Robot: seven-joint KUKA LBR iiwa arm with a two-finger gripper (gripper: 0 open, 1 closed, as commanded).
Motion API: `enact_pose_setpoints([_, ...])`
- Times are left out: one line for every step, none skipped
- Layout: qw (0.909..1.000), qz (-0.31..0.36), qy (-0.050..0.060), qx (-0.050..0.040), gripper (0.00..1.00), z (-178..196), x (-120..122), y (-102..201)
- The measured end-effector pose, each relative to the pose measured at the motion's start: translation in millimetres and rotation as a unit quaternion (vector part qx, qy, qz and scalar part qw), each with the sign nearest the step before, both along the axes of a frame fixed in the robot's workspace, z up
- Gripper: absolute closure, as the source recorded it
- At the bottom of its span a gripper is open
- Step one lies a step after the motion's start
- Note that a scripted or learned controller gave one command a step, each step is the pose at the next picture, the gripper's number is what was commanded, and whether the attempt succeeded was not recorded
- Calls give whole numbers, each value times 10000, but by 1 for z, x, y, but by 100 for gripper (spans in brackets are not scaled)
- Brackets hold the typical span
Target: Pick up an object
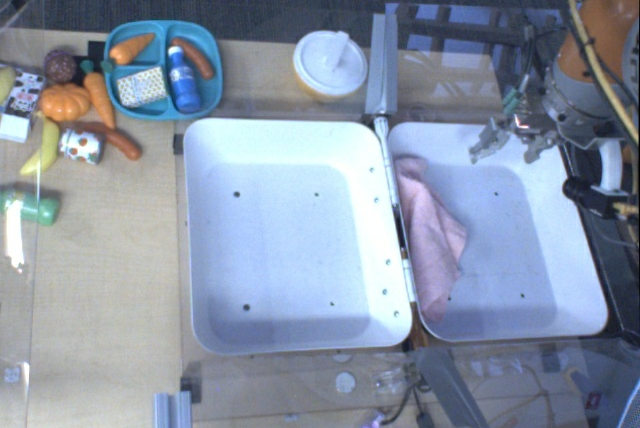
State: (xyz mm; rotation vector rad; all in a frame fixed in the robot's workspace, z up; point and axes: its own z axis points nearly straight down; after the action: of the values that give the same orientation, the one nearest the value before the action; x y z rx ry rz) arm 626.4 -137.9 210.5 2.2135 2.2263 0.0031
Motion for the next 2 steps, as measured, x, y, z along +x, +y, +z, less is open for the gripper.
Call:
enact_pose_setpoints([9999,106,-29,-3,0,-120,-6,44])
enact_pose_setpoints([9999,102,-28,-2,0,-120,-6,43])
